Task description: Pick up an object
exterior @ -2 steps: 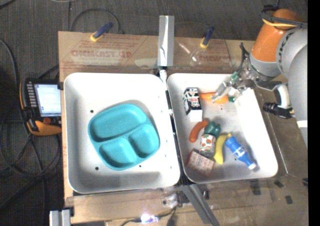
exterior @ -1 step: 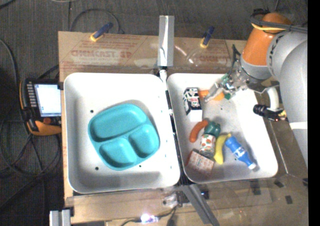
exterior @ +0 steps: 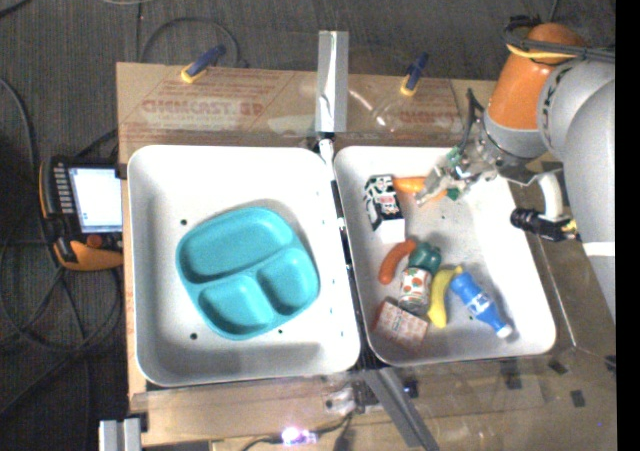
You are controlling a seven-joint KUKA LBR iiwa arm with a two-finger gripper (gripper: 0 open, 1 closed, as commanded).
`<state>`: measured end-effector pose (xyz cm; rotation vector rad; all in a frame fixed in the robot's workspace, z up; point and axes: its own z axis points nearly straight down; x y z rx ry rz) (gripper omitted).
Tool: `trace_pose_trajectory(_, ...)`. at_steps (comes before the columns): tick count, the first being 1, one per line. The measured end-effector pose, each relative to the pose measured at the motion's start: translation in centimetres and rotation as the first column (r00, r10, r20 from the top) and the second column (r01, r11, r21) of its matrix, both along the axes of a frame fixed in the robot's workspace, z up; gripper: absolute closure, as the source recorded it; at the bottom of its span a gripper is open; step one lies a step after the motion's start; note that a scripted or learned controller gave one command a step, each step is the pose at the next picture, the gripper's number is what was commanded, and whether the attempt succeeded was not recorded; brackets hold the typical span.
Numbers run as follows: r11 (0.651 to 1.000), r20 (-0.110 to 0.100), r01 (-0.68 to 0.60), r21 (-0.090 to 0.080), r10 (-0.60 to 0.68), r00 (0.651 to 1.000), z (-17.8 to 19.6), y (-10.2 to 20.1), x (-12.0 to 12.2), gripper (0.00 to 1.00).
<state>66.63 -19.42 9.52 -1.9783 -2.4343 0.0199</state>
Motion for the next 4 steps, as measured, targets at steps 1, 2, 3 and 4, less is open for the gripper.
trace_pose_trajectory(1, 1.000, 0.012, 0.020, 0.006, -0.020, 1.000, 12.1, 5.1, 0.3, 1.00)
trace_pose_trajectory(2, 1.000, 0.011, 0.020, 0.007, -0.020, 1.000, 12.0, 5.1, 0.2, 0.00)
trace_pose_trajectory(3, 0.988, 0.011, 0.152, 0.007, -0.152, 0.988, -0.1, 1.0, -2.2, 0.00)
trace_pose_trajectory(4, 0.982, 0.023, 0.186, 0.004, -0.186, 0.982, -0.5, 2.8, -8.1, 0.00)
